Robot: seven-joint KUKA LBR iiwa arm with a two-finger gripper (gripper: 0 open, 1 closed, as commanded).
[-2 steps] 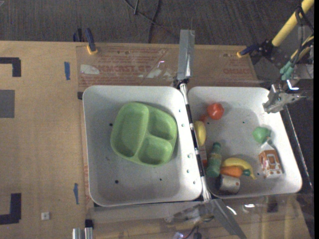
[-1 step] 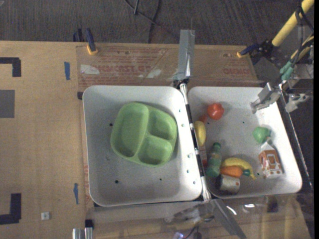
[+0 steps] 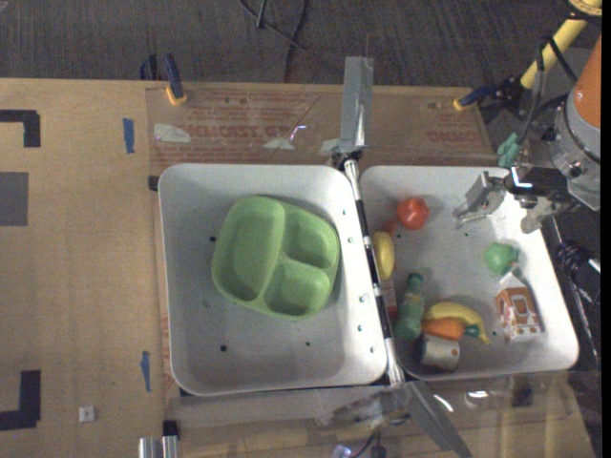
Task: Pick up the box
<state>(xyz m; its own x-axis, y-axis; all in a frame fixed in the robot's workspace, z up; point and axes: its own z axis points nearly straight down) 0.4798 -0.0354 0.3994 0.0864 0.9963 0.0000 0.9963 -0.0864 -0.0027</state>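
Green and moulded, a divided plate [image 3: 278, 256] lies in the left bin [image 3: 181, 351], and it has no part in my job. Going right, across the divider into the right bin [image 3: 563, 351], a yellow lemon [image 3: 383, 254] sits by the left wall, a red tomato [image 3: 412, 213] beyond it toward the far side, and a green bottle [image 3: 410, 306], a carrot [image 3: 444, 328], a banana [image 3: 455, 312] and a small can [image 3: 440, 352] crowd the near part. Further right is a green pepper-like piece [image 3: 500, 257], and just near of it the box [image 3: 517, 313], a small orange-and-white carton near the right wall, with the banana's tip close beside it on the left. My pincer [image 3: 506, 203] hangs over the far right part of that bin, fingers apart, nothing between them. To do this well, I judge I should come nearward past the green piece, centre over the carton, line my fingers across its narrow sides, and descend straight so I miss the wall and banana.
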